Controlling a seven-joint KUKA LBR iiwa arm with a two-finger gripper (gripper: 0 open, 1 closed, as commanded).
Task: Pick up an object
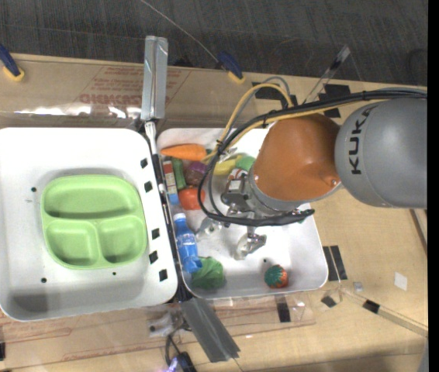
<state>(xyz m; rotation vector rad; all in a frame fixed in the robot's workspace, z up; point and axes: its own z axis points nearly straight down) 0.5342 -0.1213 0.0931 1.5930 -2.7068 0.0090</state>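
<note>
My gripper [249, 244] hangs low inside the right bin [309, 248], just under the orange wrist band, over the bin's white floor. Its metal tips show but their spacing is unclear. A red-and-green strawberry-like toy [276, 275] lies just right and in front of it. A green leafy toy [209, 273] and a blue bottle [184, 242] lie to its left along the bin's left wall. At the bin's far end sit an orange carrot [186, 152], a dark purple item [196, 174], a red item [189, 198] and a yellow-green piece [243, 162].
The left bin [10, 208] holds a green divided tray [94, 220]. A divider wall with black clips [157, 208] separates the bins. Cables [227, 184] loop off the wrist over the right bin's far half. Blue clamps [8, 60] pin the cardboard behind.
</note>
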